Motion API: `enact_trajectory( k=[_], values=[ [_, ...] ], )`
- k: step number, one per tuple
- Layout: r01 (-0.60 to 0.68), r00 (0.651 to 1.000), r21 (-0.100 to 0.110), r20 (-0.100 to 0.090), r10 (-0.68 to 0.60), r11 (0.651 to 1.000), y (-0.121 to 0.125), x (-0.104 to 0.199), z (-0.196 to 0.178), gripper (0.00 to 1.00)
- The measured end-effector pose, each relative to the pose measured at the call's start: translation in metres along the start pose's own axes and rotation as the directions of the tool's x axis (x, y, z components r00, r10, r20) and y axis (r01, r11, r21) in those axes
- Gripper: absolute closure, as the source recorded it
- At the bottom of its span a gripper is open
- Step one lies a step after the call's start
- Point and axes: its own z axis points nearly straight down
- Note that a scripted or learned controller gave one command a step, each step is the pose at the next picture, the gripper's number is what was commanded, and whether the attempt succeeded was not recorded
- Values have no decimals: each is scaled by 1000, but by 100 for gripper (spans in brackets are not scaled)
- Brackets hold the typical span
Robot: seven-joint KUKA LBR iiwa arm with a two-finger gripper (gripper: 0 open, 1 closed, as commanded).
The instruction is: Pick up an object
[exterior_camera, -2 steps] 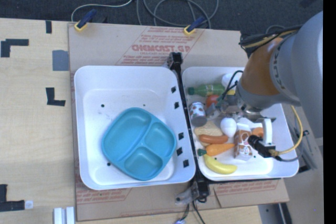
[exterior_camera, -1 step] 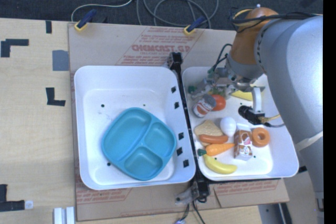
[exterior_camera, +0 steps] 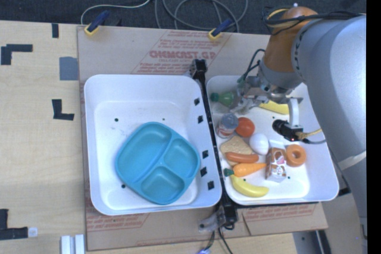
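1. A yellow banana (exterior_camera: 250, 188) lies at the near edge of the right bin (exterior_camera: 318, 178), the lowest thing in the camera view.
2. Just behind it, an orange carrot (exterior_camera: 249, 169) lies crosswise, and behind that a sausage (exterior_camera: 241, 157) rests against a bread slice (exterior_camera: 236, 144).
3. To the right of these stand a small carton (exterior_camera: 275, 165) and a doughnut (exterior_camera: 295, 155), which touch each other. A white egg (exterior_camera: 259, 143) sits between the bread slice and the carton.
4. Farther back are a red tomato (exterior_camera: 244, 126) and, just beside it on the left, a can (exterior_camera: 227, 125).
5. The tool (exterior_camera: 245, 99) hangs over the far part of the right bin, close above the tomato and can. A green item (exterior_camera: 225, 97) is on its left and a second banana (exterior_camera: 274, 107) on its right. Whether the tool is open or closed cannot be told, and nothing is seen in its hold.
6. The grey arm (exterior_camera: 333, 68) comes in from the right.
7. The left bin (exterior_camera: 119, 101) holds a blue plate (exterior_camera: 158, 162) with three sections.
8. Both bins sit side by side on the worktop (exterior_camera: 36, 128).
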Motion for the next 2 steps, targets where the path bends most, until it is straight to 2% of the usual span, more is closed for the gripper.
enact_trajectory(
  k=[1,2],
  values=[
    [0,1000,0,1,0,1000,0,0,1,0],
    [-1,1000,-16,-1,1,1000,-66,1,9,0]
  ],
)
